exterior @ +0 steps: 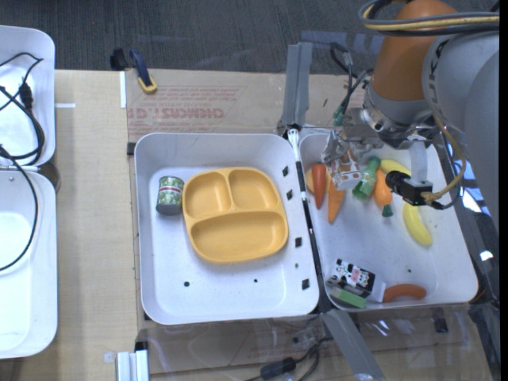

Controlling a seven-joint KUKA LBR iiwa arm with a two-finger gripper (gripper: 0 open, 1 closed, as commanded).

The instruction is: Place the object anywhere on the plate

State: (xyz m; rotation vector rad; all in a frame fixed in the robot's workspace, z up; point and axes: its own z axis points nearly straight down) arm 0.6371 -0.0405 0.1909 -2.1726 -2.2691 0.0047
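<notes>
Two white bins sit side by side on the bench, and we log them left to right. In the left bin (159, 292) we count one yellow plate (236, 213) with three compartments, nothing on it, and one small can (169, 194) with a green label, lying just beside the plate's left edge and apparently touching it.

In the right bin (444, 280) we count two carrots (327, 190) lying close together near the dividing wall, one green-and-orange toy vegetable (375, 182), one banana (414, 219), one small printed box (352, 280) near the front corner, and one reddish sausage-like piece (405, 293) just beside it.

The gripper (346, 163) hangs low over the upper-left part of the right bin, just beside the carrots and the green toy. We cannot tell how it stands or whether it has anything; cabling and the wrist clutter that spot.

Judgement on step: we read this as the pick stage, not the carry. The task's object is most likely one of the carrots or the green toy under the tool, and it is in the right bin, well apart from the plate. The plate step is not yet done.

Next move, as we judge it: a secure hold on one item, a lift clear of the wall between bins, travel left, and release over any compartment. Crowding among the carrots risks a double grab or a slip.
</notes>
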